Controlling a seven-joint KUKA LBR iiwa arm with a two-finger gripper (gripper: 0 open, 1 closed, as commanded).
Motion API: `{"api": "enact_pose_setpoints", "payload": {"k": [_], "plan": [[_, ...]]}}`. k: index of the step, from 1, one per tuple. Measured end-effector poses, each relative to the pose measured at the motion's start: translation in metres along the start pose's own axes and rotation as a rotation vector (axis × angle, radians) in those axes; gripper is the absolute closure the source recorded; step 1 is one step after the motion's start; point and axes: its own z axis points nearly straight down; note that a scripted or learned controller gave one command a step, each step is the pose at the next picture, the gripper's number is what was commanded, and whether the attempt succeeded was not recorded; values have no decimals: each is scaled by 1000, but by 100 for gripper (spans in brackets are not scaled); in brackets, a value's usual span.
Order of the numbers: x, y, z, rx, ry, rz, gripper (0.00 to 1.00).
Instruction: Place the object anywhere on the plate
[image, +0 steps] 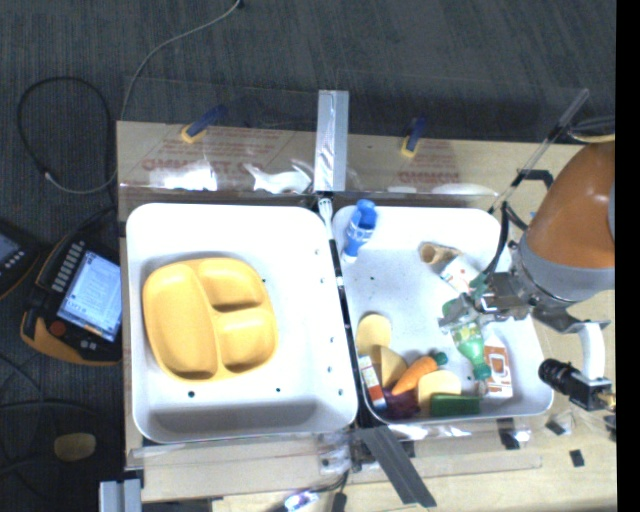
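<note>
Gripper (468, 312) over right bin (400, 290), just above green bottle (471, 349); can't tell grip state. Yellow plate (208, 316) in left bin (150, 400). Toy food piled at right bin's near edge.

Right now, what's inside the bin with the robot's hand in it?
The right bin holds a blue-capped bottle, a carrot, a green bottle below the gripper, and more toy food piled at its near edge. What lies underneath that pile is covered.

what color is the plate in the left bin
Yellow plate, plain, with compartments, seen in the camera view.
</note>
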Motion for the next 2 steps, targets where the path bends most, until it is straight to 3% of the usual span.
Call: {"api": "enact_pose_setpoints", "payload": {"k": [1,2], "plan": [[75,4,42,-2,4,-397,100],[126,6,42,-2,3,-423,100]]}}
